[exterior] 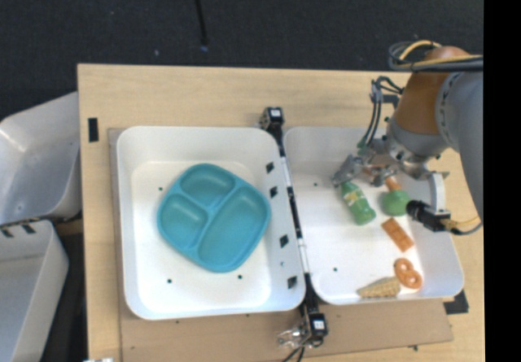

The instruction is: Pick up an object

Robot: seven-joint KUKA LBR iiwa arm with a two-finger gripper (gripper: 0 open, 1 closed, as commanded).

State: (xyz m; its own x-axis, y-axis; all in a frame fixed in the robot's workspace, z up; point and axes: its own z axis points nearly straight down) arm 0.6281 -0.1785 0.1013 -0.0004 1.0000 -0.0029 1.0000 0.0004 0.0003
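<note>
Near edge of the right bin [456, 275]: a tan wedge-shaped cracker piece [379, 289] lies against the near wall, with an orange pretzel-shaped item [408, 272] just beside it toward the right corner. Farther in, an orange rectangular block [397, 233] lies flat on the bin floor. Beyond that, a small green round object [395, 203] and a green bottle [356, 202], lying on its side, sit near each other mid-bin, the bottle to the left.

Left bin [130, 271]: a teal divided tray [213, 216] rests flat around its centre, tilted diagonally to the bin walls.

Gripper [373, 169] hangs low over the far half of the right bin, just above the bottle's far end. Cannot tell whether the pincer is spread or pressed together; nothing visibly pinched.
</note>
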